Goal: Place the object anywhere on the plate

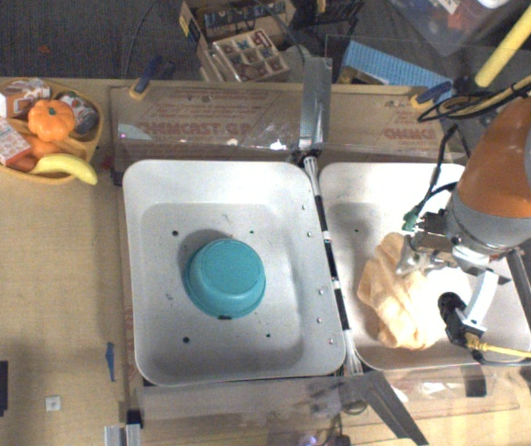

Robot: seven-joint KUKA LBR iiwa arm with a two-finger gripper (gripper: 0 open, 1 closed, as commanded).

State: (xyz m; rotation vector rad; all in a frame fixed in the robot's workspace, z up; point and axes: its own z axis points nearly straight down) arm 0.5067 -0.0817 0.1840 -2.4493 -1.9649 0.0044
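The arm [507,170] comes in from the right and bends down over the right bin [358,189], its orange band above a grey wrist. The gripper [420,254] hangs low at the upper right edge of a tan object [391,295], touching it or just above it. Whether the jaws are open or closed I cannot tell; the wrist housing hides them. Black and yellow cables trail off the wrist toward the bin's near right corner.

The object, which looks like a soft crumpled thing, perhaps cloth or a toy, lies in the right bin, toward its near edge and left of middle. It is not on the plate.

The plate [226,277], if the teal round dish is meant, sits in the left bin [153,203], slightly near of centre, well apart from the object. The two bins stand side by side, touching along a shared rim at the middle of the table [42,286].

The table is light wood. At its far left corner sits a bowl [34,136] of toy food, with a banana [65,166] and an orange pumpkin [51,119]. Along the far edge behind the bins lie flat cardboard panels [209,119]. Beyond the table, the dark floor carries boxes, wires and a blue pad.
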